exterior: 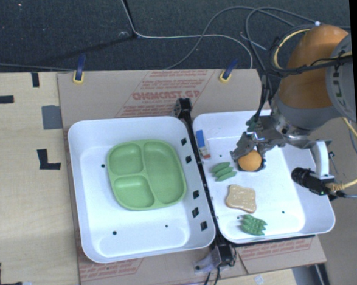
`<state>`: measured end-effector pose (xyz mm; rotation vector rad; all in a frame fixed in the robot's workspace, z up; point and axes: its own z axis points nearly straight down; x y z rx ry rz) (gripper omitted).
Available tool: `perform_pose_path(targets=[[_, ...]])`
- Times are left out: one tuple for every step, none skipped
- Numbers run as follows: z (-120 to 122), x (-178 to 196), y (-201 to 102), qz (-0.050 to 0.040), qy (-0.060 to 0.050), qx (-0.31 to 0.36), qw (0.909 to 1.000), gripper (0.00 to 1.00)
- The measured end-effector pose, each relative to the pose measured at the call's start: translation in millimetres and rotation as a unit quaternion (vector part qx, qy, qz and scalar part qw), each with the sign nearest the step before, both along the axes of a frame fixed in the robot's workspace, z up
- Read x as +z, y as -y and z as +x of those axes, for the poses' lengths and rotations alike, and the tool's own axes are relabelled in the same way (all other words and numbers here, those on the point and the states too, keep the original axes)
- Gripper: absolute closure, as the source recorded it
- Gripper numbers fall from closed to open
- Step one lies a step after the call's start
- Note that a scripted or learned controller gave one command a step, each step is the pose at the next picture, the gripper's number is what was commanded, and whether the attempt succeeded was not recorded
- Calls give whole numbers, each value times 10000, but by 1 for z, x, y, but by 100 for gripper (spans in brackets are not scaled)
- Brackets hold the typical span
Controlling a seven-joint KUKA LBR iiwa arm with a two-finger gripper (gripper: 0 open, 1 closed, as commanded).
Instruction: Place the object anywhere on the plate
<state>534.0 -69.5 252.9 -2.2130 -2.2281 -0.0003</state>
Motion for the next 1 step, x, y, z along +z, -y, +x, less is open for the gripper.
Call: perform_pose_path(targets=[[26, -18, -41, -10, -5, -23, 10000, 100]])
